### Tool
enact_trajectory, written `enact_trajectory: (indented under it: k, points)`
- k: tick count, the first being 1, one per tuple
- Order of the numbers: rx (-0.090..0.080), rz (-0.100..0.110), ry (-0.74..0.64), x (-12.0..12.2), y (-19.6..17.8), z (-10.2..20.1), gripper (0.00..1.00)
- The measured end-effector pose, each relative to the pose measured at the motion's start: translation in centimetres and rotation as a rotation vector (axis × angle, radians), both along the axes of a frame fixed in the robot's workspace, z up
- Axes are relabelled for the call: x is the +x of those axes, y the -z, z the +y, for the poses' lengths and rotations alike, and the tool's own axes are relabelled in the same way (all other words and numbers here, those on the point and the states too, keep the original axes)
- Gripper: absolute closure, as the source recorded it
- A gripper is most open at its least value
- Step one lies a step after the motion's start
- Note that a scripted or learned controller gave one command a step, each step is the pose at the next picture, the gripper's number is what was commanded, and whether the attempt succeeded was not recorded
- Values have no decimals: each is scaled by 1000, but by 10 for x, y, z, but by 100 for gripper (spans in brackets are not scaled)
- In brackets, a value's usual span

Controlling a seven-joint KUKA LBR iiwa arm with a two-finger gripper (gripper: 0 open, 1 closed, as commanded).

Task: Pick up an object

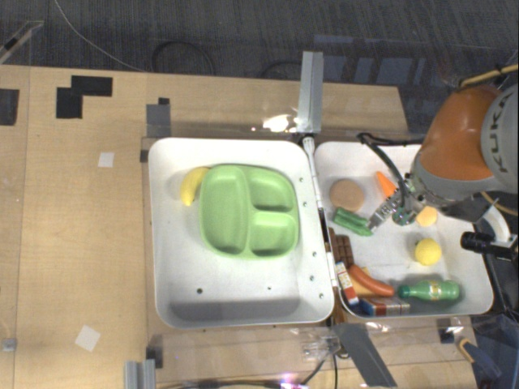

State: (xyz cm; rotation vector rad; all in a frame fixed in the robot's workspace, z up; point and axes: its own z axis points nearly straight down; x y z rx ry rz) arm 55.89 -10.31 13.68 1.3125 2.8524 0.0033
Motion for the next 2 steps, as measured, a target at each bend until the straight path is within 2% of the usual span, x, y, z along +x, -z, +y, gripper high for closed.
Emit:
enact_trajectory:
  k: [1,2]
  points:
    - [-8,-10,-356,57,-46,-64,100]
    - [-5,-8,-358,57,-45,-62,0]
